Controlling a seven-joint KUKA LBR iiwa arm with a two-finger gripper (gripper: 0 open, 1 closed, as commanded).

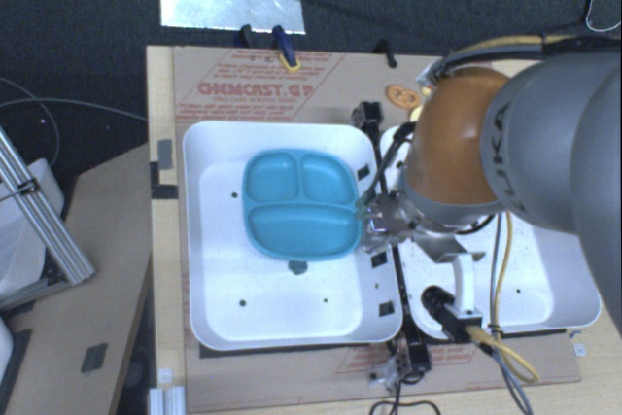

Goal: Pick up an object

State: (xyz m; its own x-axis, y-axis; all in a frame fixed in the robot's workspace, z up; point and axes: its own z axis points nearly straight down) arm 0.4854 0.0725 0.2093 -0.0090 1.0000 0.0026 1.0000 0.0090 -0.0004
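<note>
Two white bins are seen; most of the right bin (544, 296) is hidden under the grey arm (554, 141). The gripper (374, 224) is at the blue divided plate's (296, 206) right edge, and its opening cannot be told. The plate lies in the left bin (224, 306), upper middle, long axis across the view, two small compartments toward the top. "CHEMCAST GP" is read on the cardboard (255, 89).

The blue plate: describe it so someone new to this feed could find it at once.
Start at the bin on the camera view's left, the shallow white one. The blue plate lies in its upper middle, its right edge next to the end effector. It is a light blue rounded tray split into three compartments, two small above one wide, and the biggest coloured thing in that bin.
</note>
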